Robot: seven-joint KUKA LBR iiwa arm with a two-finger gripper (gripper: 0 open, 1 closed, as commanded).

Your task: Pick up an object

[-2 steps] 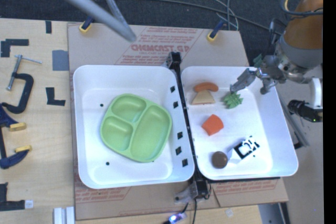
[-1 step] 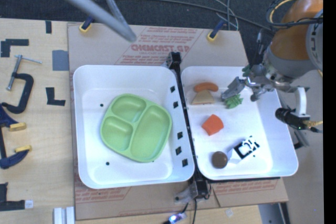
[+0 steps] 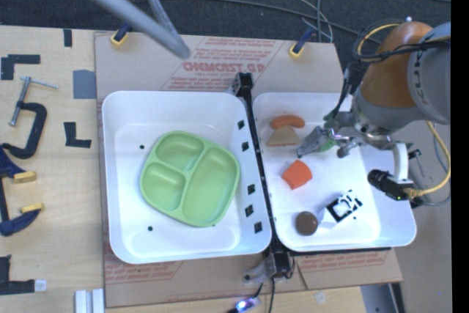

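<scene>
Camera view looks down on two shallow white bins set side by side on a sheet of brown cardboard with red print [image 3: 220, 64]. Left white bin [image 3: 117, 157] holds a light green plastic plate with three compartments [image 3: 190, 177], lying flat and turned at a slant, roughly in the bin's middle.

Right white bin [image 3: 392, 231] holds the small things. A reddish-orange sausage-shaped piece [image 3: 286, 122] lies near the far wall, and a tan wedge-shaped piece [image 3: 283, 136] sits just below it, touching or nearly touching it. An orange block with rounded corners [image 3: 297, 174] rests near the bin's middle. A small brown round ball [image 3: 306, 223] lies toward the near wall, and just beside it on the right is a black-and-white square marker piece [image 3: 342, 207].

From the right, the grey arm with its orange band [image 3: 392, 77] reaches over the right bin. Its two-finger gripper [image 3: 304, 149] points left, the dark fingers spread a little apart with nothing between them. The fingertips hang between the tan wedge and the orange block, near both; whether they touch the bin floor cannot be told.

A black C-clamp [image 3: 28, 130] lies on the bench at far left, well apart from the bins.
</scene>
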